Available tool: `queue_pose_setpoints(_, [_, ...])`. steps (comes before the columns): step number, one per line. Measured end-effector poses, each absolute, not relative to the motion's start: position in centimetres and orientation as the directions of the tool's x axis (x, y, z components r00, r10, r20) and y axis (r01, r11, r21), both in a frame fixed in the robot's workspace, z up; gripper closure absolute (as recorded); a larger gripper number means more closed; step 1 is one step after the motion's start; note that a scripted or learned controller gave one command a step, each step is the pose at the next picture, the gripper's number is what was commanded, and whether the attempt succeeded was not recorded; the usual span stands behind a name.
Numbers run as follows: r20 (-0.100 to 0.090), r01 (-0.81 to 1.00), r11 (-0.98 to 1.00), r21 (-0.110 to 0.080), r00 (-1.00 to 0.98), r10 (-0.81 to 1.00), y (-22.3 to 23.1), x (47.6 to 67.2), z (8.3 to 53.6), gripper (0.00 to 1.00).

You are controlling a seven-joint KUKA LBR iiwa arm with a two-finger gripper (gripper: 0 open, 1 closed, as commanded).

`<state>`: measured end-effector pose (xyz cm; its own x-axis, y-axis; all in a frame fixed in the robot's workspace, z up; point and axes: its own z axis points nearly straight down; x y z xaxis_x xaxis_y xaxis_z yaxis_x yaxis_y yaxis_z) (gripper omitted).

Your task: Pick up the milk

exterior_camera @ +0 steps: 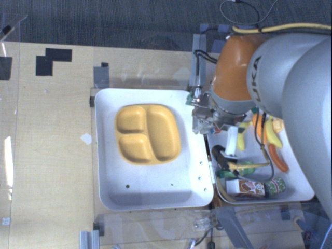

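A small carton with white, red and brown print, which I take for the milk, lies on its side at the front edge of the right bin. My gripper hangs over the seam between the two bins, near the right bin's far left corner. It is well behind the carton and apart from it. The grey arm with its orange band covers most of the right bin.
A yellow divided plate lies in the left bin. In the right bin, a dark green bottle lies next to the carton, with a banana and an orange sausage-shaped item behind them.
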<state>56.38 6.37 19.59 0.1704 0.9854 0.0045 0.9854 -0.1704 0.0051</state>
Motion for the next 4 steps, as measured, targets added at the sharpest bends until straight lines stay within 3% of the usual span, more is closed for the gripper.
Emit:
queue_pose_setpoints(1, [0.001,0.999,0.043,0.004,-0.043,0.999,3.5,52.5,23.6,1.0])
queue_pose_setpoints(4, [0.004,0.999,0.048,0.015,-0.048,0.999,3.6,52.9,26.8,1.0])
